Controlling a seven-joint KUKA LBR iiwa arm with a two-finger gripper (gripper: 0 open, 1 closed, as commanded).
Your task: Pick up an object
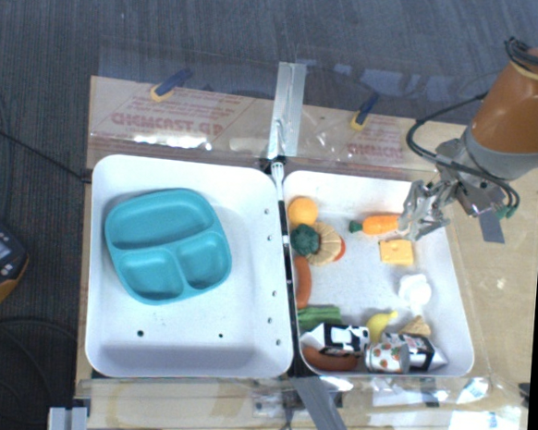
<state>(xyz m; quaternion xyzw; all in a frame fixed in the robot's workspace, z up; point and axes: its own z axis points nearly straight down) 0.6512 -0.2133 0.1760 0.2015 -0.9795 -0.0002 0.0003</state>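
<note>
Carrot [380, 226], tapered orange, beside metal gripper [420, 215]

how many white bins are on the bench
2, side by side. The left bin holds a teal divided tray. The right bin holds the toy food pile, and the gripper hangs over its far right part.

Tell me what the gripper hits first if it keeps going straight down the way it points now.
Probably the yellow cheese wedge; the gripper hangs just above it, close beside the carrot. Depth is unclear from one slanted view.
</note>
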